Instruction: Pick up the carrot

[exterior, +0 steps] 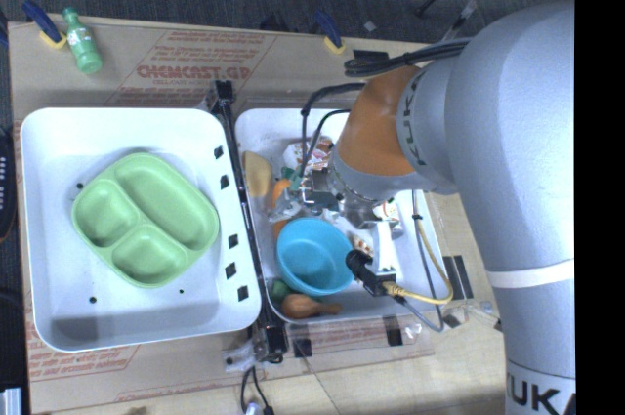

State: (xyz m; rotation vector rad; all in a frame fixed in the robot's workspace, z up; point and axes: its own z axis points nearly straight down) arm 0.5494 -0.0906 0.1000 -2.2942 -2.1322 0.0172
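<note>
My gripper (314, 181) hangs low in the right bin (256, 125), and I cannot tell how it is set. One carrot (279, 191) shows as an orange sliver just left of it, touching one yellowish piece (258, 174). One blue bowl (314, 255) sits just below. The left bin (39, 208) holds one green divided plate (145, 218).

The carrot (278, 190) showed as a small orange piece in the right-hand bin (256, 124), near its left wall, just beside a pale yellowish item (258, 174) and above the blue bowl (314, 255). The arm's wrist hid much of it, so its pose was unclear.
</note>
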